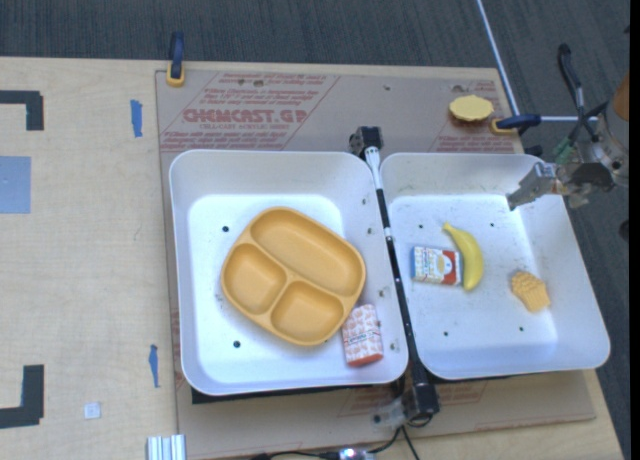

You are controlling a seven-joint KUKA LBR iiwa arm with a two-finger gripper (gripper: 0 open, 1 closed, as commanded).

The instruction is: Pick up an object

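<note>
Claw [530, 188], its grip impossible to judge, is hovering over the right bin's [560, 348] far right corner, with the banana [465, 254] lying below-left of it beside a carton [435, 266].

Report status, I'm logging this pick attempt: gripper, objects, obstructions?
Gripper over right bin far edge, holding nothing. Banana, small carton, yellow toy lie untouched. Nothing in the way.
</note>
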